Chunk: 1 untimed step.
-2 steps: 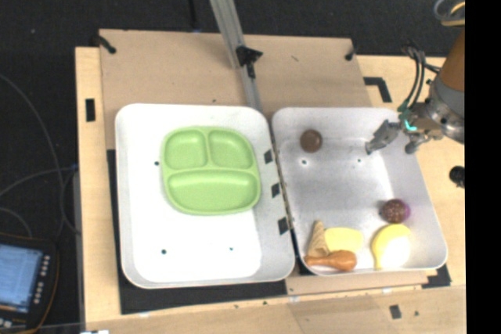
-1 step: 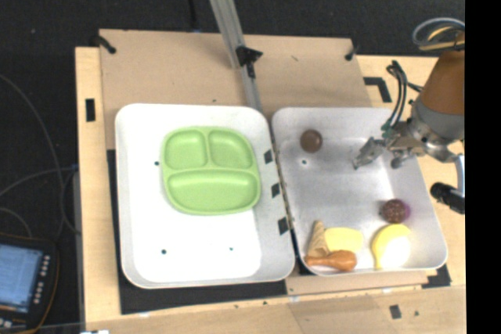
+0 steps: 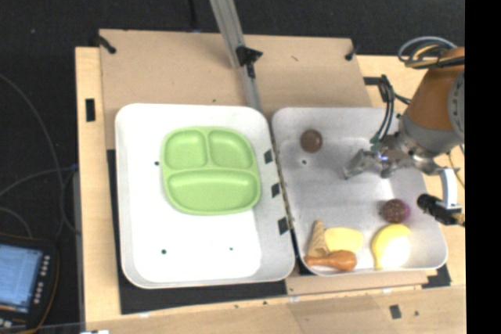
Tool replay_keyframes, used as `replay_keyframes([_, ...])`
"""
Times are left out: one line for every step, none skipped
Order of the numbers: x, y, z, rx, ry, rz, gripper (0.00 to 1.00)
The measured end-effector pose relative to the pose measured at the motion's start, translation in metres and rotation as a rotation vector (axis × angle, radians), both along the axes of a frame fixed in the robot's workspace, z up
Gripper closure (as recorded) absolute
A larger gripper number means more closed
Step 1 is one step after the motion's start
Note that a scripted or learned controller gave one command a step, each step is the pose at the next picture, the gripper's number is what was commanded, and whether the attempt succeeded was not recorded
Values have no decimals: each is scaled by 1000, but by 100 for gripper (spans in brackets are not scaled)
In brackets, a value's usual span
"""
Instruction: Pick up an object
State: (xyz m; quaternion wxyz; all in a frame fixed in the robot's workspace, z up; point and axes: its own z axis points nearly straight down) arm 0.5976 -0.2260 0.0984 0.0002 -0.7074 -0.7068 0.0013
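My gripper (image 3: 366,163) hangs over the middle of the right bin (image 3: 344,125), on the grey arm with its orange band (image 3: 432,102) coming in from the right. Nothing shows in its grasp. A small brown ball (image 3: 311,140) lies to its left, apart from it. Below and to the right of the gripper sits a dark purple round thing (image 3: 394,210). Along the bin's front edge lie a yellow lemon (image 3: 391,246), a pale yellow piece (image 3: 344,238), a tan cone (image 3: 317,235) and an orange piece (image 3: 335,260).
The left bin (image 3: 141,246) holds a green divided plate (image 3: 210,170). A slanted metal pole (image 3: 227,19) rises behind the bins. Cables (image 3: 387,102) trail near the arm at the right bin's back right. A small screen (image 3: 23,274) sits at the lower left, off the bench.
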Motion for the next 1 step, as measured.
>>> replay_keyframes([2,-1,15,-3,-7,0,100])
